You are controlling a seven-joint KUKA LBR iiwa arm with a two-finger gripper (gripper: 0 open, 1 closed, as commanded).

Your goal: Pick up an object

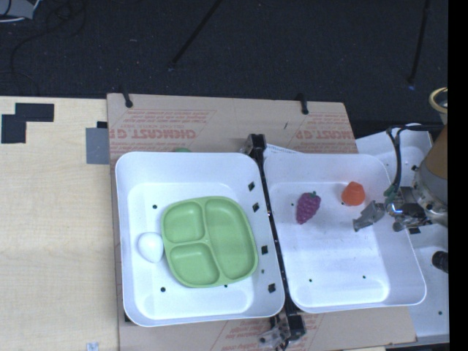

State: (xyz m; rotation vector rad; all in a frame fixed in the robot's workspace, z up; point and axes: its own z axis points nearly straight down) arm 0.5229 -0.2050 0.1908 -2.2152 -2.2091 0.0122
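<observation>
Right bin mostly open floor; left bin largely occupied.

Right bin [344,287]: the near half and centre of the floor are bare, open to access from above. A purple grape cluster [308,207] and an orange fruit [353,193] lie apart from each other in the far half, with a passable gap between them. The gripper [371,216] hangs over the right rim, just beside the orange fruit. Left bin [139,178]: a green divided plate [209,240] covers most of the floor; a white egg [151,246] touches its left edge. Only narrow strips of floor remain along the walls.
</observation>
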